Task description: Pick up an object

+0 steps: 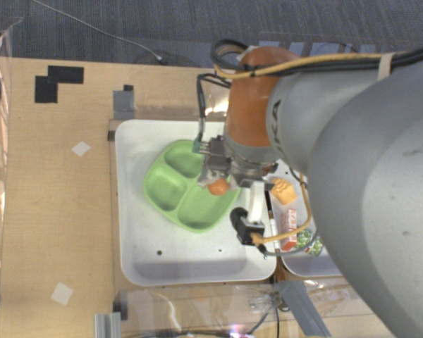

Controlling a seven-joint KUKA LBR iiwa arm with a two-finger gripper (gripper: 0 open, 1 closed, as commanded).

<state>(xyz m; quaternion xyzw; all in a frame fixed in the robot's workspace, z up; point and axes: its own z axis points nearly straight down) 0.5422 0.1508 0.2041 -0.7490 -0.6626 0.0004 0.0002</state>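
A green divided plate (175, 185) lies tilted in the left white bin (137, 259). My gripper (217, 174) hangs over the plate's right side, reaching in from the right under the orange wrist band. A small orange-red object (216, 186) shows right at the gripper's tip, over the plate's right compartment. The gripper body hides how that object is touched.
The grey arm covers most of the right bin (317, 266). Along that bin's left side lie a yellow-orange piece (284, 192), a clear packet with red print (289, 222) and a green-and-white item (309, 243). The left bin's front floor is bare white.
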